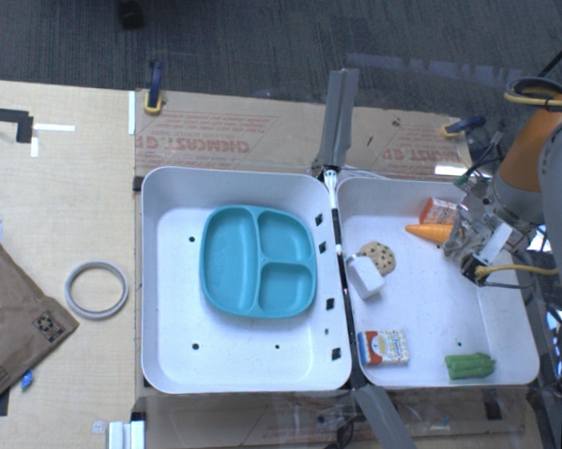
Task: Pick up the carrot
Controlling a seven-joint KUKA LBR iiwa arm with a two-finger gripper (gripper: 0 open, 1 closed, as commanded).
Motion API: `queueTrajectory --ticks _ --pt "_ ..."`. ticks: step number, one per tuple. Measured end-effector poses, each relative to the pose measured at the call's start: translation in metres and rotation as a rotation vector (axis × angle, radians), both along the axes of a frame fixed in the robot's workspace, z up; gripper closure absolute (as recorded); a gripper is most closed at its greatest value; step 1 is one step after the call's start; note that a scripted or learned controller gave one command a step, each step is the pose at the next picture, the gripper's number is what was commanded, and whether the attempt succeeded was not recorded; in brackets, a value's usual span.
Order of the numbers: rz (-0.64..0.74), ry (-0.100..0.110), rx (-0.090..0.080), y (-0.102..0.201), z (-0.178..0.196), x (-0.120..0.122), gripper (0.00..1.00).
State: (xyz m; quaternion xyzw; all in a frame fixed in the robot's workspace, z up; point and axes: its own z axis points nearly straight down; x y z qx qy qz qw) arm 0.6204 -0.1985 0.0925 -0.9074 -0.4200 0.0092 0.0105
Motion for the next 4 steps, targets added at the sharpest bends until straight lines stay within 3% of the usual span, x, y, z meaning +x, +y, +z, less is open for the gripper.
queueTrajectory --ticks 1,2,3,4 --pt "-0.322 -0.014 -0.016 0.004 0.104 0.0 1.0" --pt "-0.322 -0.013 -0.016 0.004 0.103 0.0 0.0" --pt "-0.499 -0.013 -0.017 0.028 -0.004 -0.026 0.0" --pt "-0.656 -0.013 -0.02 -0.022 0.069 0.029 0.0"
